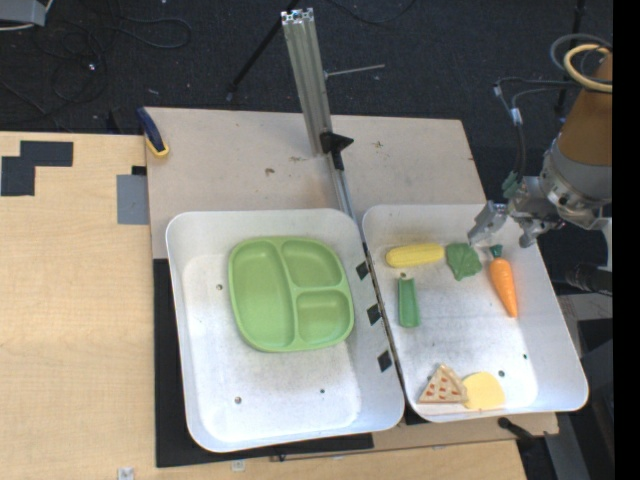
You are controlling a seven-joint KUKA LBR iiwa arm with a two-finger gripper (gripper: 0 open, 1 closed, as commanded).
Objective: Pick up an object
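Spanning the middle of the view, a pale beige bench board (pixel 400 158) carries two shallow white bins side by side, with a light wood-grain tabletop (pixel 70 308) to its left and dark carpet strewn with cables behind. An upright aluminium post (pixel 308 78) rises from the back of the board, between the bins.

The left white bin (pixel 280 398) holds one thing: a light green plastic plate with three compartments (pixel 291 294). The right white bin (pixel 540 368) holds six: one yellow corn cob (pixel 415 256), one green broccoli-like floret (pixel 462 261), one orange carrot (pixel 503 284), one slim green cylinder lying lengthwise (pixel 407 302), one triangular pizza slice (pixel 441 387) and one flat yellow piece (pixel 484 391) touching the slice at the near edge.

The grey arm with its orange band (pixel 588 118) reaches in from the right. Its two-finger gripper (pixel 507 225) hangs over the far right corner of the right bin, fingers spread apart with nothing between them. One fingertip (pixel 483 230) is just above the floret, the other near the carrot's top end; I cannot tell whether either touches.
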